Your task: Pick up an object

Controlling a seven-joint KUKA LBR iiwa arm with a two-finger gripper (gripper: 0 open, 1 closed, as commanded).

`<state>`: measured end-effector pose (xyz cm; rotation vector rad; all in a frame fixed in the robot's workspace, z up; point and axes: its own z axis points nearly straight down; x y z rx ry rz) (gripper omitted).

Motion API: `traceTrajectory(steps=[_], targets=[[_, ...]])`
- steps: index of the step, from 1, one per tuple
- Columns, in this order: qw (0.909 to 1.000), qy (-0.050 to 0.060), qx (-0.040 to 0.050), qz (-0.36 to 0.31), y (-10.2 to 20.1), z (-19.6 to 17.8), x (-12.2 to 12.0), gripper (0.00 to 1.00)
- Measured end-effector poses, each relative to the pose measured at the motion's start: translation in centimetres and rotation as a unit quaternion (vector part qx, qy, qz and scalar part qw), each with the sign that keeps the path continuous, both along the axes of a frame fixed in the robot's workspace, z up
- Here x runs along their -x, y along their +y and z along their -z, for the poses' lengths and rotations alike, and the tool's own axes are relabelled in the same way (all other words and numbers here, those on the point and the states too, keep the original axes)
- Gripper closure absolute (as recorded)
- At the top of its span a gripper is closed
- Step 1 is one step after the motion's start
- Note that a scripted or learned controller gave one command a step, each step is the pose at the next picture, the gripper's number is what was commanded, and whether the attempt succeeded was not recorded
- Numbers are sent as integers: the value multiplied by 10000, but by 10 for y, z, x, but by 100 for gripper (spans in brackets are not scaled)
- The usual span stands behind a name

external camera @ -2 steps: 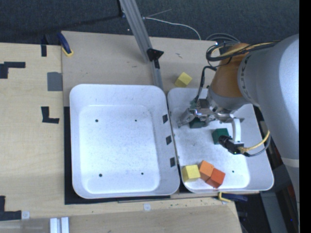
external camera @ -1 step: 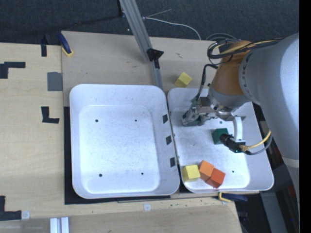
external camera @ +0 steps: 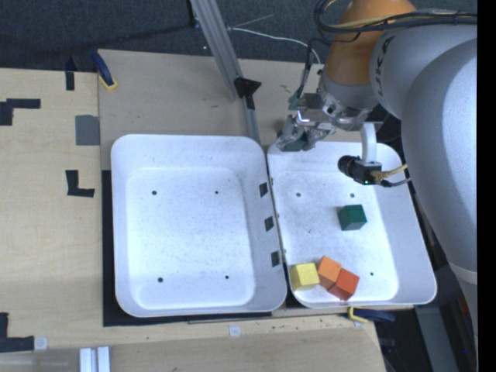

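The tool (external camera: 298, 136) hangs over the far rim of the right bin (external camera: 403, 231), near the corner where the two bins meet; whether it is released or clenched cannot be told from this slant, and nothing shows in its grip. Behind it the grey arm (external camera: 434, 91) with its orange band (external camera: 364, 14) reaches in from the right.

Inside the right bin, a green cube (external camera: 352, 217) sits apart near the middle. At the near edge three blocks cluster together: a yellow cube (external camera: 304, 275) toward the dividing rim, an orange cube (external camera: 329, 269) just beside it, and a red-orange block (external camera: 344, 284) touching the orange one.

The left bin (external camera: 124, 208) lies alongside, its rim meeting the right bin's. Both rest on the tan surface (external camera: 46, 246).
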<state>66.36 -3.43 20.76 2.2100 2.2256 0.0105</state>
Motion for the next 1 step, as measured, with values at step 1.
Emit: traceTrajectory(steps=[1], targets=[[10000,43,-13,-13,84,-18,4,100]])
